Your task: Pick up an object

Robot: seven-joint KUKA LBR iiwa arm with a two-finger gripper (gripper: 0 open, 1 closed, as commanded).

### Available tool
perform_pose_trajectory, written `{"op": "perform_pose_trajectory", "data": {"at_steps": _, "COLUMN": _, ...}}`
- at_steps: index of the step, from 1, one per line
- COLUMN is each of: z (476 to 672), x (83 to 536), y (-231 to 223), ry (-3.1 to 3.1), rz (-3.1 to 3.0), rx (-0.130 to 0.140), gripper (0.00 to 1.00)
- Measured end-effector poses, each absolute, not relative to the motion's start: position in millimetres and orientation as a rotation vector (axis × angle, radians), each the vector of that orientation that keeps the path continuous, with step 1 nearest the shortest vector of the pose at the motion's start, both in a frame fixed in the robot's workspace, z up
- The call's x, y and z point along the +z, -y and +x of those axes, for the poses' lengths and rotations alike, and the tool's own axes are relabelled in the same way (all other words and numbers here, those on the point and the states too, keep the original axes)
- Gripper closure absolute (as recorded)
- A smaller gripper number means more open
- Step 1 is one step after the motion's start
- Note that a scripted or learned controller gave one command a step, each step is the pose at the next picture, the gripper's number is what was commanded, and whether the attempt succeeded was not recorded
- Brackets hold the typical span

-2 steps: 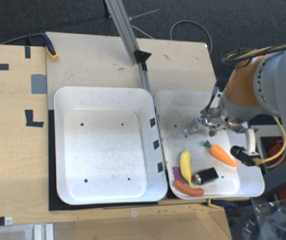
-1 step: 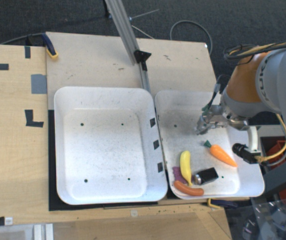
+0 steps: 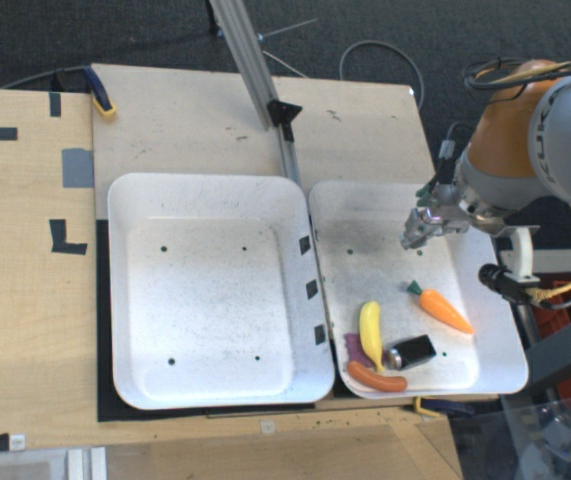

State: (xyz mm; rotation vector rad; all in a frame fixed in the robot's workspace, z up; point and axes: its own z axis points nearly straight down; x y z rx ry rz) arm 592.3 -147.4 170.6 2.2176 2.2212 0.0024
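Observation:
In the right bin (image 3: 365,218) lie an orange carrot (image 3: 442,309), a yellow banana (image 3: 370,333), a red-orange sausage (image 3: 376,378), a small black block (image 3: 411,352) and a bit of purple (image 3: 352,347) under the banana. My gripper (image 3: 421,227) hangs over the bin's upper right part, well above the carrot and apart from every object. Nothing shows between its fingers.
The left bin (image 3: 210,288) lies beside the right one. A slanted metal pole (image 3: 255,68) crosses the bench top behind the bins. A yellow and blue clamp (image 3: 99,92) sits at the far left corner. Cables loop behind the arm.

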Motion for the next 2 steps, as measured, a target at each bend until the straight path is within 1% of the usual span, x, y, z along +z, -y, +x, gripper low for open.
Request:
{"op": "perform_pose_trajectory", "data": {"at_steps": 1, "z": 603.3, "x": 227, "y": 147, "ry": -2.220, "rz": 2.215, "rx": 0.004, "gripper": 1.00}}
{"op": "perform_pose_trajectory", "data": {"at_steps": 2, "z": 603.9, "x": 245, "y": 147, "ry": -2.223, "rz": 2.219, "rx": 0.001, "gripper": 1.00}}
